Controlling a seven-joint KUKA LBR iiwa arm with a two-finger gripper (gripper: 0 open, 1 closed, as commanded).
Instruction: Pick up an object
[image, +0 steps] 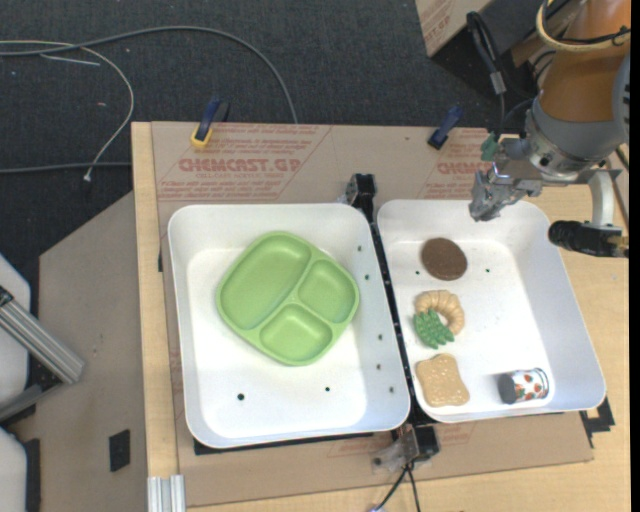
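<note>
Left bin (200, 400) with green plate (288, 297), right bin (570, 300) with cookie (443, 258), toast (441, 381), tool (487, 207) grip unclear

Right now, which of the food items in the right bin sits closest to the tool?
The round dark brown patty, at the far end of the right bin, just below the tool. The ring-shaped pastry, green piece and toast slice lie farther down.

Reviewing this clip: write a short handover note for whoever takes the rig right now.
Gripper: above the right bin's far edge, nothing seen between its fingers.
Right bin: brown disc, ring pastry with a green piece lying against it, toast, small can on its side.
Left bin: green divided plate.
Done: nothing picked.
Left: choose an object, likely the nearby disc, descend, grasp, lift.
</note>
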